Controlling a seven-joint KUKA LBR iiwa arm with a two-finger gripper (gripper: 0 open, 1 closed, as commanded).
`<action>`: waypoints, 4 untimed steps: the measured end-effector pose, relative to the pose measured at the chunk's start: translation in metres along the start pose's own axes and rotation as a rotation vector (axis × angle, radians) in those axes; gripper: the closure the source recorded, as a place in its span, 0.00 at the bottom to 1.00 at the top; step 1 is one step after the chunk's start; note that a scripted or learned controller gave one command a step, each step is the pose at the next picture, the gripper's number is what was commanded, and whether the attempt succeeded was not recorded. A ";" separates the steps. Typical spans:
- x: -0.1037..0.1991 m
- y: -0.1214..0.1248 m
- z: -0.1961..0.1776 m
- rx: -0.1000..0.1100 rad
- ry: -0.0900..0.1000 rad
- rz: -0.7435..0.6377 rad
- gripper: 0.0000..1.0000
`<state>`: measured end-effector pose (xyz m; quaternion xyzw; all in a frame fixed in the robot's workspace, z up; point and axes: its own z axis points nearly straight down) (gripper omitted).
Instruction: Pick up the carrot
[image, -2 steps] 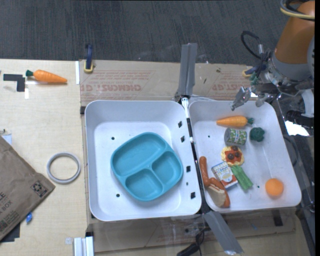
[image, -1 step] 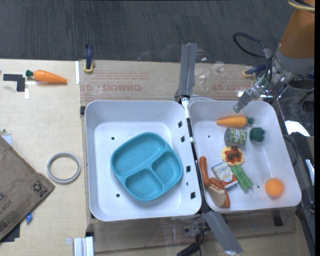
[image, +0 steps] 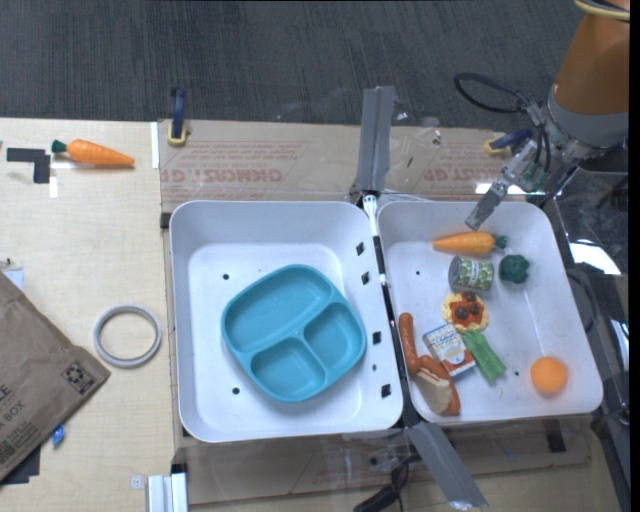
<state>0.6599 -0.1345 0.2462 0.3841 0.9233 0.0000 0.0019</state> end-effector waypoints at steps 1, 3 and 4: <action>-0.007 -0.017 0.050 -0.001 0.001 -0.402 0.00; 0.001 -0.007 0.058 0.004 0.001 0.865 0.00; -0.018 -0.019 0.017 0.001 -0.001 0.342 0.00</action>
